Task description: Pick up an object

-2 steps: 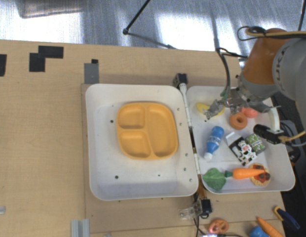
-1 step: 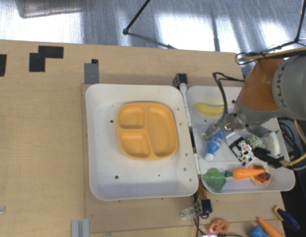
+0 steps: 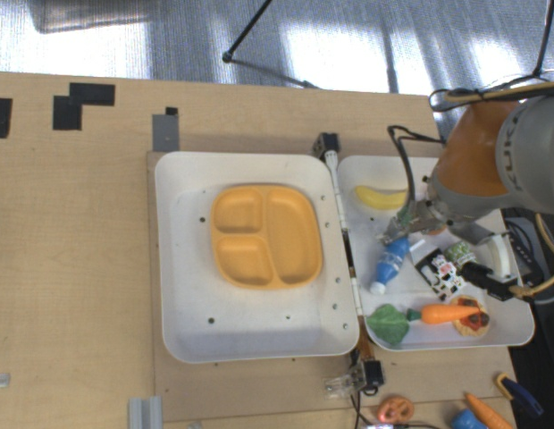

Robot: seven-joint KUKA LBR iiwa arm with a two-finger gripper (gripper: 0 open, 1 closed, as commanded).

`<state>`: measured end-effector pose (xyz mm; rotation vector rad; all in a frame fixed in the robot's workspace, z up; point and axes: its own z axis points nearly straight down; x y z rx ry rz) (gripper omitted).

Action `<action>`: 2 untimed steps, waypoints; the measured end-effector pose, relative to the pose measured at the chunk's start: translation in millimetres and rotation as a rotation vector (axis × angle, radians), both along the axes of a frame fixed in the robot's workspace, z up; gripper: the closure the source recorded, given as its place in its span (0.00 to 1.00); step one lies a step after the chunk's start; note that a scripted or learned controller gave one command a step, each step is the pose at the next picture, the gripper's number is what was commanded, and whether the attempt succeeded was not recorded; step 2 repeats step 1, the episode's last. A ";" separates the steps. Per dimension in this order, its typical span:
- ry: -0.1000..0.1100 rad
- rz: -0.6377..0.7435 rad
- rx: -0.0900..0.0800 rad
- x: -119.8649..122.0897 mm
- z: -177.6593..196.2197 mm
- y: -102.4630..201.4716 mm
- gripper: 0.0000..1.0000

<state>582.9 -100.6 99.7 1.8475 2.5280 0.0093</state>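
Left bin point(image 3: 174, 266): you have one yellow divided plate point(image 3: 264, 237), lying flat near the middle, three compartments up. Nothing sits on it.

Right bin point(image 3: 518, 329): this is where your candidates lie.
- Banana point(image 3: 377, 197), toward the far edge, just beside the divider between the bins.
- Blue bottle point(image 3: 390, 263) with a white cap, lying on its side near the middle, cap end toward the near edge.
- Green leafy piece point(image 3: 390, 323), at the near-left corner.
- Carrot point(image 3: 447, 313), along the near edge, its leafy end touching the green piece.
- A small round item point(image 3: 474, 321) with a red centre, just beside the carrot's thick end; too small for you to name.
- A black-and-white patterned object point(image 3: 444, 272), right of the bottle; its kind is unclear.

Arm: it enters from the bench's right side, its orange band above the far-right part of the right bin. The gripper point(image 3: 404, 231) is low in that bin, at the upper end of the blue bottle and just near of the banana. You cannot tell how its fingers stand; the wrist hides them.

Progress: judge the task as not yet done. Every item rests on the bin floor and nothing is seen lifted. The approach looks made, with the bottle the likeliest target; the grasp and the lift remain.
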 end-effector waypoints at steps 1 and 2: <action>0.005 0.224 0.000 1.6 116.4 78.3 1.00; 0.005 0.224 0.000 1.6 116.4 78.3 1.00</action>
